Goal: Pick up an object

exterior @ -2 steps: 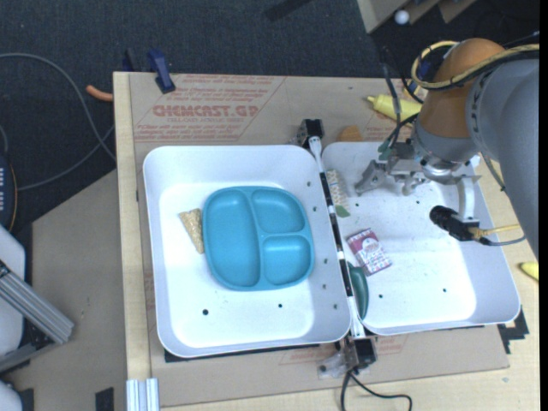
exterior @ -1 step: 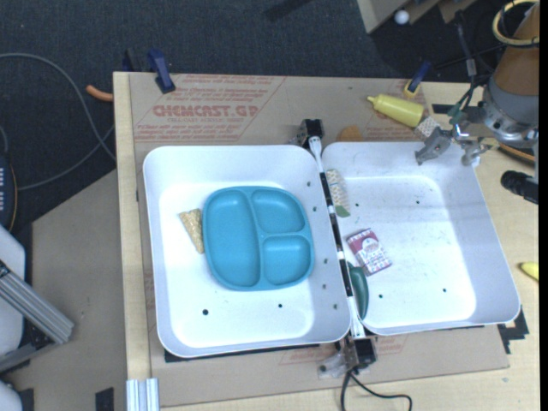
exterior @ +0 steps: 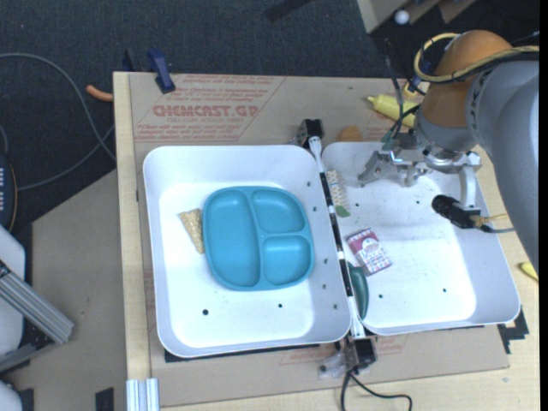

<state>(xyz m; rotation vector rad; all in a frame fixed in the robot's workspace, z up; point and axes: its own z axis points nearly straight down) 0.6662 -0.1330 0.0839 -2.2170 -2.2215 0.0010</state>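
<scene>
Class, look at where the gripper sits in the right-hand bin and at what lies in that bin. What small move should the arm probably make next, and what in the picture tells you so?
Probably shift the gripper toward the camera and leftward, over the small red packet, then descend. The gripper sits near the far end of the right bin, nothing visibly between its fingers, and the packet lies flat and apart from it, near the divider.

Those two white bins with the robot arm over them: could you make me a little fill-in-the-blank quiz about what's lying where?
1. The blue divided plate lies in the ____ bin.
2. The small red packet lies in the ____ bin.
3. The plate has ____ compartments.
4. The gripper hangs over the ____ bin.

Missing words: left; right; three; right
</scene>
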